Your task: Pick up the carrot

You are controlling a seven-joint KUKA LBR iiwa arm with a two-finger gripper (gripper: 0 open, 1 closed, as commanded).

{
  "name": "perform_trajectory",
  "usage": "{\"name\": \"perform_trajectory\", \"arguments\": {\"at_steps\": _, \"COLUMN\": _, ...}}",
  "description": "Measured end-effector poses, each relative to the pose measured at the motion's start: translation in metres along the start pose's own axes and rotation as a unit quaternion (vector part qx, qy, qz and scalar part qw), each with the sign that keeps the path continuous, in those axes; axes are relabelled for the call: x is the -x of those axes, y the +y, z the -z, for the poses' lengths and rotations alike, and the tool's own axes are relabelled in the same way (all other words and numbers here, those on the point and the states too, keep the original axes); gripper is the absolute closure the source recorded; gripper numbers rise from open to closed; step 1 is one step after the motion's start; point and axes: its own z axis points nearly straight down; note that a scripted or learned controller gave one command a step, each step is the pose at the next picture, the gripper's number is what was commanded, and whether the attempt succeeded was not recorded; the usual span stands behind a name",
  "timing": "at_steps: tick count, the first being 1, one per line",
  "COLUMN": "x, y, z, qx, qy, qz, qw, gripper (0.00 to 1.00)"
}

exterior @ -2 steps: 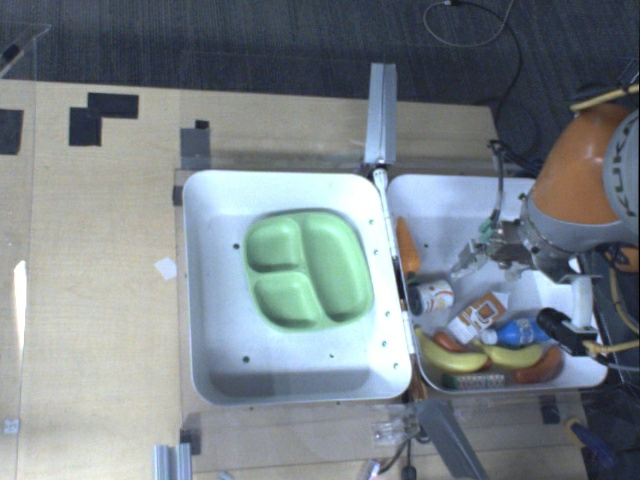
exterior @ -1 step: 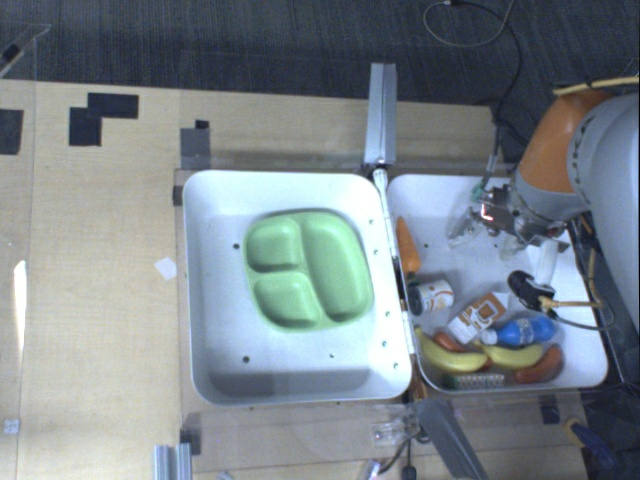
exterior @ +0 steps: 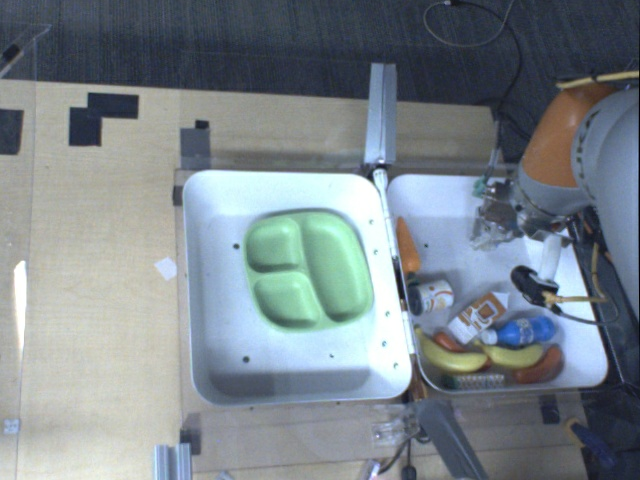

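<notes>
Approach stage, by the look of things; carrot not yet lifted.

Carrot (exterior: 406, 246): lying flat in the right bin (exterior: 450, 196), hard against that bin's left wall as seen, in the far half, long axis running along the wall.

Jaws: hanging over the same bin's far right part, at the end of the arm (exterior: 560, 153), well apart from the carrot. Open or closed: cannot tell from this slant.

To do the step well:
- Travel across the bin toward its left wall before dropping, keeping height until centred over the carrot's middle.
- Turn the wrist to close across the carrot's narrow width, not along its length.
- Expect little room on the wall side. Aim the wall-side jaw carefully into that gap, or risk landing on the bin's rim or on top of the carrot.
- Go low enough to grip below the widest part; probably smooth, round and prone to rolling or squirting out if pinched high or off-centre.
- Stay clear of the can (exterior: 432, 295), just nearer along the same side of the bin.
- Lift straight up, away from the wall, and confirm the catch before moving off.
</notes>
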Motion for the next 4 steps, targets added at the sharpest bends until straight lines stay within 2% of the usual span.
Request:
{"name": "perform_trajectory", "arguments": {"at_steps": 1, "x": -0.004, "y": 0.006, "z": 0.002, "qx": -0.001, "qy": 0.001, "qz": 0.186, "qw": 0.9825, "gripper": 1.0}}
{"name": "perform_trajectory", "arguments": {"at_steps": 2, "x": 0.064, "y": 0.002, "z": -0.014, "qx": 0.001, "qy": -0.001, "qz": 0.159, "qw": 0.9872, "gripper": 1.0}}
{"name": "perform_trajectory", "arguments": {"at_steps": 3, "x": 0.044, "y": 0.05, "z": 0.015, "qx": 0.002, "qy": 0.0, "qz": 0.232, "qw": 0.9728, "gripper": 1.0}}
{"name": "perform_trajectory", "arguments": {"at_steps": 4, "x": 0.047, "y": 0.064, "z": -0.015, "qx": 0.001, "qy": 0.0, "qz": 0.135, "qw": 0.9908, "gripper": 1.0}}
